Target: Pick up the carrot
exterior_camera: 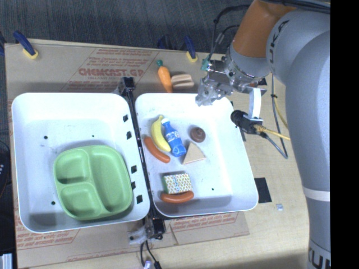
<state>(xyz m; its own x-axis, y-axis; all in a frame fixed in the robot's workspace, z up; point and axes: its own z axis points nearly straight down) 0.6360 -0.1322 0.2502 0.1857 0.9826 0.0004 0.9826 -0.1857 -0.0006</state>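
The left shallow white bin holds a pale green plastic tray with three compartments, lying in its near half. Where the two bins meet, a black clip sits at the far end of the shared edge. The right shallow white bin carries a cluster of toy food: a yellow banana lies lengthwise beside a blue and white bottle, with a reddish-orange sausage touching the banana's near end on its left. Toward the front wall lie a green-patterned square packet and, just in front of it, a second orange sausage. To the right of the bottle rest a tan wedge and a small brown round piece. The small orange carrot with a green top lies outside both bins on the brown cardboard beyond the right bin's far rim, just beside a tan and pink layered block. Further right, the grey two-finger gripper hangs over the far right corner of the right bin, near the carrot but apart from it; nothing is between its tips, though whether they are spread or closed cannot be told.
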